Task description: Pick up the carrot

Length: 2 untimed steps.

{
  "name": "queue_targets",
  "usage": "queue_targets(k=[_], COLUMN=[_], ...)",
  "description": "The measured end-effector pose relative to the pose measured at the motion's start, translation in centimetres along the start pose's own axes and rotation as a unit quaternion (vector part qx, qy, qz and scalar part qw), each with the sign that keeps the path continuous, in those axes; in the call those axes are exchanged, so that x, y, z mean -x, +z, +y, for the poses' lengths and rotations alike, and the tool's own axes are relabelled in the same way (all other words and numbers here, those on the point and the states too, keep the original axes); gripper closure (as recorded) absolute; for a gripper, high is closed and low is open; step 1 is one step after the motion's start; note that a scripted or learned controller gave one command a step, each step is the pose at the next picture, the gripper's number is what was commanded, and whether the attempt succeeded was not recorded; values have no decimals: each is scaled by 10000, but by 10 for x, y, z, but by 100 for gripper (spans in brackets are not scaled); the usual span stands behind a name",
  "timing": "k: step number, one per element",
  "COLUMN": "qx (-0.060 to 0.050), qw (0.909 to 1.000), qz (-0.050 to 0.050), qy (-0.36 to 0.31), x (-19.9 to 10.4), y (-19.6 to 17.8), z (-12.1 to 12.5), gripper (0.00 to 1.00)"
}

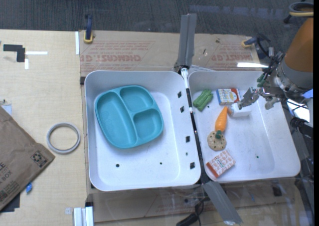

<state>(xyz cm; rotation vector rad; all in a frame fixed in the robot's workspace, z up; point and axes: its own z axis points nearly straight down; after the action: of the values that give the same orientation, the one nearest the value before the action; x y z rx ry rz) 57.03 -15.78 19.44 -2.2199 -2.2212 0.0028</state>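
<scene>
The orange carrot (222, 119) lies in the right bin (269, 162), near its left side, pointing up and slightly right. My gripper (259, 100) hovers to the carrot's upper right, over the back of the same bin. Its two fingers are spread apart and open, with nothing between them. The left fingertip (247, 99) is above a small white block (239, 113) that lies just right of the carrot's top.
Around the carrot lie a round cookie (217, 141), a green vegetable (203, 99), a small colourful packet (227, 95) and a red-and-white packet (220, 163). A teal divided plate (129, 116) sits in the left bin (99, 170). A tape ring (63, 136) lies on the bench.
</scene>
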Motion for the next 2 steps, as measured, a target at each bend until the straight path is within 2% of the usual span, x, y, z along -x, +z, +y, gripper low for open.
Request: queue_targets(k=[1, 2], qx=[0, -8], qw=[9992, 9991], qz=[-1, 1], qy=[409, 427], x=[-51, -50], y=[101, 92], z=[0, 0], gripper=[0, 100])
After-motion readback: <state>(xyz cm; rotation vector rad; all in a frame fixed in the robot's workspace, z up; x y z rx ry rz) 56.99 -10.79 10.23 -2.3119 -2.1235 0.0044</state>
